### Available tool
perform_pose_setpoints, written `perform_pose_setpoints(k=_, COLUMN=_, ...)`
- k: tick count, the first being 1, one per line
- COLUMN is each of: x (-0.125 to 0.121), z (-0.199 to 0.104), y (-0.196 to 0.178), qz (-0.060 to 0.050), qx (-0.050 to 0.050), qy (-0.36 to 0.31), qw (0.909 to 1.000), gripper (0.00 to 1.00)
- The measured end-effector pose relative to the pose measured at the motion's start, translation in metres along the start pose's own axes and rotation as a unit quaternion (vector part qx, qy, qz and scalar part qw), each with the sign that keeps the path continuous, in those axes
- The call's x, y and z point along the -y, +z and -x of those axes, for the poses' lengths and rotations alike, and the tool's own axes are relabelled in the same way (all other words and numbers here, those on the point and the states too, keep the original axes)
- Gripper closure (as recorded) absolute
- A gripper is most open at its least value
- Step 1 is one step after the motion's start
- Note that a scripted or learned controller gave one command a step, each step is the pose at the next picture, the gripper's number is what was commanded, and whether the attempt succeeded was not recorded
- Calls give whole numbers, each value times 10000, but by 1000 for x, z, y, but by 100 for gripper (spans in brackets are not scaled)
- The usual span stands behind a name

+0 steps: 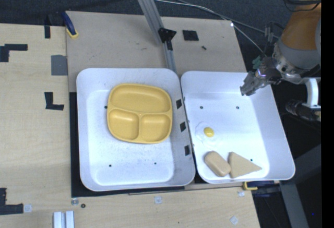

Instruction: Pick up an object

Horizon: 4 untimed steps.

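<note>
Arm (300,39) reaches in over the right edge of the worktop (120,39), gripper (249,87) hanging above the far right corner of the right bin (229,86). Jaws look drawn close together, nothing visible between them; exact opening too small to read, so cannot tell.

Candidates for pickup, all in the right bin: small yellow ball (209,132) near the bin's middle, slightly toward its left wall, sitting alone. Tan rounded block (216,163) at the near edge, and a tan wedge (242,164) touching or just beside it on its right, both close to the near wall. Left bin (88,117) carries a yellow divided plate (140,112), lying flat, roughly centred toward the far side.

Handling guess: ball probably light and hard, will roll if nudged, so jaws need to straddle it centred and close on its widest line. Free space all round, easiest approach. Rounded block looks like foam or light wood, stiff enough, matte so likely decent friction; take it across the short width, but the wedge next to it blocks one side. Wedge has sloped faces, jaws may slip off; grip across the two flat parallel sides if reachable. Plate is wide, thin, flat, likely smooth plastic; only hold is the rim or a divider ridge, poor choice.

Gripper is well apart from every item; a pick is not yet begun. Ball is nearest.
</note>
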<state>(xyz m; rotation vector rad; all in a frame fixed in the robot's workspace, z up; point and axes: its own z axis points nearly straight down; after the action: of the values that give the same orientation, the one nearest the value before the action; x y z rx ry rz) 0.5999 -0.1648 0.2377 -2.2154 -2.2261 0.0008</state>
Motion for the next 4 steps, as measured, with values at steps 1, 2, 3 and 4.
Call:
perform_pose_setpoints(k=1, x=11, z=-46, y=9, qz=-9, qx=-3, qy=3, qw=10000, gripper=100)
perform_pose_setpoints(k=2, x=11, z=-97, y=2, qz=0, qx=-8, qy=-7, qw=10000, gripper=100)
perform_pose_setpoints(k=3, x=21, z=-148, y=14, qz=-11, qx=-2, qy=-2, qw=10000, gripper=100)
perform_pose_setpoints(k=4, x=18, z=-202, y=8, qz=-2, qx=-6, qy=-11, qw=10000, gripper=100)
